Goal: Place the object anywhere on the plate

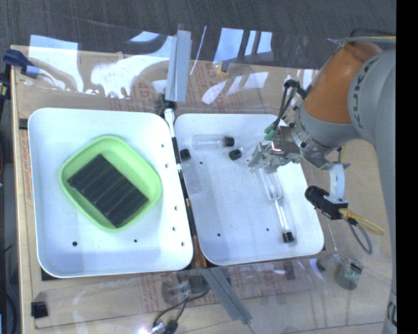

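bins are set side by side on the bench (90,294), two shallow white ones. in the left bin (49,242) a green plate (76,160) is held, square with rounded corners and turned at a slant; on it a dark ribbed rectangular piece (108,190) is laid, its long axis running from upper left to lower right. in the right bin (223,242) several small things are kept: a short clear tube with a black cap (212,142) near the far wall, lying roughly left to right with the cap at its right end; a small black piece (235,154) just beside that cap; another small black piece (184,154) near the bin's left wall; and a long clear tube (277,207). this long tube is laid flat on the bin floor in the right half, its long axis running from upper left to lower right, nearly away-to-near, with a black cap at its near end close to the bin's near right corner. its far end is found directly under the gripper (265,160), which is lowered over the far right part of the bin. whether the fingers are spread or closed on the tube cannot be told.
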Controlling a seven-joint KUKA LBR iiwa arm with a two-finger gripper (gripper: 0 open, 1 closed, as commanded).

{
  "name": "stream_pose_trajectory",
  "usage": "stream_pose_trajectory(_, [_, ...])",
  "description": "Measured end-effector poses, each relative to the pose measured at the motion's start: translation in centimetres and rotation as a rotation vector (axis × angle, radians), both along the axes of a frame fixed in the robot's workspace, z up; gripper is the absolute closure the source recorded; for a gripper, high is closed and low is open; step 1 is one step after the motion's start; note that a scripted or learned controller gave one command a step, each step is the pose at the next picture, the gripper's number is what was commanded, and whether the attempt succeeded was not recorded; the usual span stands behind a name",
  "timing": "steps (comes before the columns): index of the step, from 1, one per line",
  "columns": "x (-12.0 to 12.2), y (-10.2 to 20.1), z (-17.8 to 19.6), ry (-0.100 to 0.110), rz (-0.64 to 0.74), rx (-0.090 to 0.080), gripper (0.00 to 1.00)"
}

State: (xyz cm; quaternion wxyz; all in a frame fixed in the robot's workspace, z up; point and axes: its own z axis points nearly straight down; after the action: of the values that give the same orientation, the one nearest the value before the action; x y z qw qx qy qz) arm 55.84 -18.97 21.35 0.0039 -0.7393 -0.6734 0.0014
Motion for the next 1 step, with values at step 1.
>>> stream_pose_trajectory(1, [0.02, 7.74, -1.29, 0.002, 0.076, -0.001, 1.00])
